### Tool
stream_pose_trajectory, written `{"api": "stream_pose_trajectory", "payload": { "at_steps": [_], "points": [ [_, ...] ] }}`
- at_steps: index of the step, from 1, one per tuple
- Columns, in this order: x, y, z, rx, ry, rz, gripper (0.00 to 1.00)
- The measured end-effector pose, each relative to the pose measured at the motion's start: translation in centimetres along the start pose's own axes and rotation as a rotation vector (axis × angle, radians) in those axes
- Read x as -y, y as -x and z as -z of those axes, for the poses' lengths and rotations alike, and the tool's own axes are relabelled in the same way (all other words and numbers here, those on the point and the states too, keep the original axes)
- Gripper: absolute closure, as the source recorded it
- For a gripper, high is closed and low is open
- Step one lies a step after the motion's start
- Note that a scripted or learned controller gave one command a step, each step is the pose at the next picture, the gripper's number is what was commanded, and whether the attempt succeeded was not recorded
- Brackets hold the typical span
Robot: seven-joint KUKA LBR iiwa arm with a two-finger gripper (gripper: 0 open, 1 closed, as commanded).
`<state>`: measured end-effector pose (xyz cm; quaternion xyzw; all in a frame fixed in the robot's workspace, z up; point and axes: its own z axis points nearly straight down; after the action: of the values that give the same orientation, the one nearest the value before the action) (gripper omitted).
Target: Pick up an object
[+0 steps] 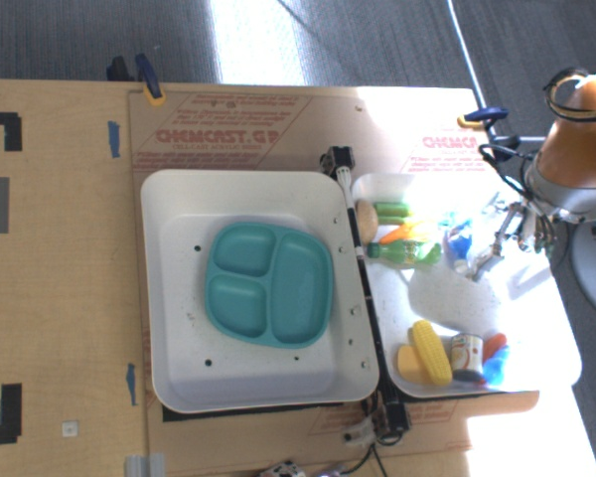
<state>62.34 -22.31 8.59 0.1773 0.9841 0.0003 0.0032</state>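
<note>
Where sunlight washes out the right bin [536,391], toy objects lying in two clusters: near the far wall, a green bottle [405,254], an orange carrot-like piece [409,233], a small green piece [390,209] and a tan rounded piece [366,221] against the wall shared with the other bin; just beside them, toward the arm, a blue item [459,240], partly lost in glare. At the near wall, a yellow corn cob [429,352] resting against a yellow block [410,365], with a small can [466,354], a red piece [494,345] and a blue piece [496,368] touching or nearly touching one another.

Gripper [497,248] hanging over the far half of the right bin, near the blue item, fingers [485,263] thin and pointing down and leftward; jaws apparently apart by a narrow gap, with nothing seen between them and no clear contact with any object, though glare blurs the tips. Orange band of the arm [566,152] at the right edge.

Left bin [169,266] holding a teal divided plate [269,283] with three compartments, lying flat near the centre. Both bins set on a cardboard sheet [238,132] over a wooden bench [50,266].
</note>
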Motion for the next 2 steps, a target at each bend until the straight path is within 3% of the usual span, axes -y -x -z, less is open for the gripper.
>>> {"api": "stream_pose_trajectory", "payload": {
  "at_steps": [1,2],
  "points": [
    [-0.06,0.16,1.13,0.008,0.003,-0.003,1.00],
    [-0.06,0.14,1.09,0.007,0.002,-0.002,0.00]
  ]
}}
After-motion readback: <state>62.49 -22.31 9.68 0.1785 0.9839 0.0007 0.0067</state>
